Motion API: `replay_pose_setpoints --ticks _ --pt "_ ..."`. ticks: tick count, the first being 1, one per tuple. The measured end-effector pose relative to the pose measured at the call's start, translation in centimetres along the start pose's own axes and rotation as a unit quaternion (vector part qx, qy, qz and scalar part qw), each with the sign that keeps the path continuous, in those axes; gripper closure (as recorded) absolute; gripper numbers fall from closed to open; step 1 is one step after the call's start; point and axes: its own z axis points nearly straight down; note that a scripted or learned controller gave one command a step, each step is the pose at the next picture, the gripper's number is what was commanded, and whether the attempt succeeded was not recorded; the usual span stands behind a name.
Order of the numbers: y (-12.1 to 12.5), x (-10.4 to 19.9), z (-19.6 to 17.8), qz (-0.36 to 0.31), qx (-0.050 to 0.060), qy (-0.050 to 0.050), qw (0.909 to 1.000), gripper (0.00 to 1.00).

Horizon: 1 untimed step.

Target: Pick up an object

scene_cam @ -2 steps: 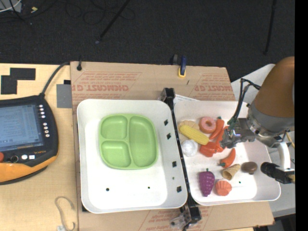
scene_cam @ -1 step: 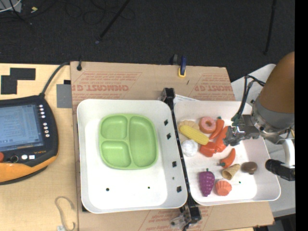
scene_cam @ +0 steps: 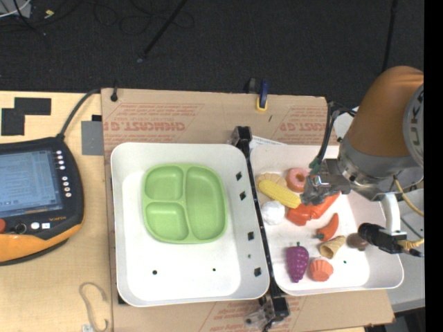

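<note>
The right bin [scene_cam: 377,277] holds several toy foods. A yellow corn cob [scene_cam: 279,192] lies beside a pink donut [scene_cam: 296,178], with a white piece [scene_cam: 272,214] just below the cob. My gripper [scene_cam: 317,187] hangs low over an orange-red piece [scene_cam: 303,214], touching or nearly touching its upper end. Nothing shows as lifted. A red chili [scene_cam: 330,225], an ice-cream cone [scene_cam: 332,246], purple grapes [scene_cam: 297,262] and an orange fruit [scene_cam: 320,270] lie nearer the front.
The left bin [scene_cam: 124,254] carries a green divided plate [scene_cam: 185,203]. A black divider [scene_cam: 250,206] runs between the bins. A control pendant [scene_cam: 34,196] rests on the bench at far left. The grey arm with its orange band [scene_cam: 387,109] reaches in from the right.
</note>
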Motion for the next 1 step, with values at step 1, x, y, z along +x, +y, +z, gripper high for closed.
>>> replay_pose_setpoints --ticks 1 --pt "2.03 5.36 -0.61 0.000 0.000 0.000 1.0000 1.00"
